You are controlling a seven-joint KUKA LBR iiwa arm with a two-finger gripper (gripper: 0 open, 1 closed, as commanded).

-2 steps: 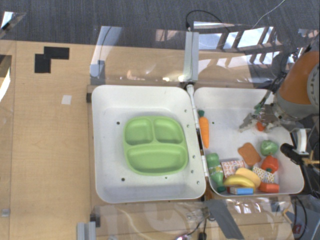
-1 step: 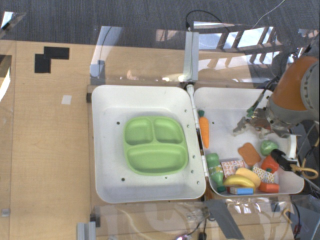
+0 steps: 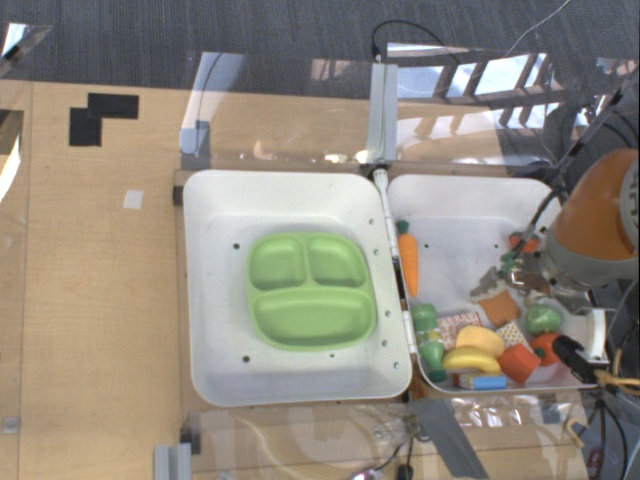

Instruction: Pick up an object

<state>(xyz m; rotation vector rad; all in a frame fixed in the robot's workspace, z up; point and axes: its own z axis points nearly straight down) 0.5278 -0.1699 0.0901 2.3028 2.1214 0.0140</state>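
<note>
The pincer [image 3: 497, 280] hangs low in the right bin [image 3: 450, 203]; an orange-brown block [image 3: 499, 309] lies just at its 6 o'clock; its opening I cannot tell

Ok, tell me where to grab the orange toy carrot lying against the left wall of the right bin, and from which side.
Grip the orange toy carrot across its thick middle, coming straight down from above. It lies flat, green top toward the far side, lengthwise along the white right bin's left wall, apart from the pile. The wall likely crowds one side, so the claw should approach from the open right side.
</note>
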